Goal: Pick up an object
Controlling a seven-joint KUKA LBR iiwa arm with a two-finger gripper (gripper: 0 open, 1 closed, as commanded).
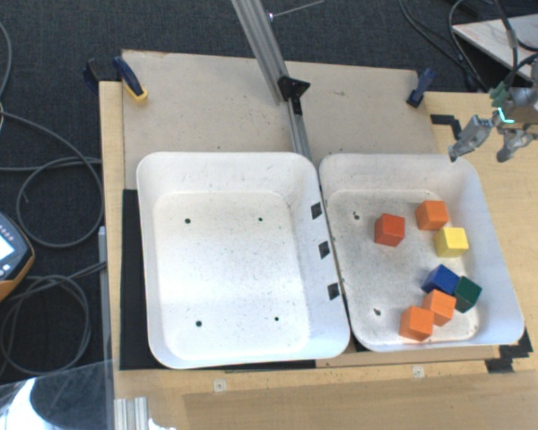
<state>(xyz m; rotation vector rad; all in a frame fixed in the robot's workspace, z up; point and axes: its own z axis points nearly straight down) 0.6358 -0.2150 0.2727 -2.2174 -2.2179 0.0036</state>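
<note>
The gripper (486,142) hangs at the far right of the bench, just beyond the far right corner of the right bin (359,173), its two fingers spread apart and grasping nothing. All the blocks lie in that bin — a red cube (389,229), an orange cube (432,214) and a yellow cube (452,240) toward the far side, then a blue cube (442,279), a green cube (467,292) and two more orange cubes (428,313) clustered near the front right. The left bin (161,173) sits just beside it.

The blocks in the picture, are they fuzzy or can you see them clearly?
In the camera view the blocks, like the red block and yellow block, look fairly sharp with soft shadows; the gripper at the right edge looks blurrier; the white bin is evenly lit, without strong glare.
</note>
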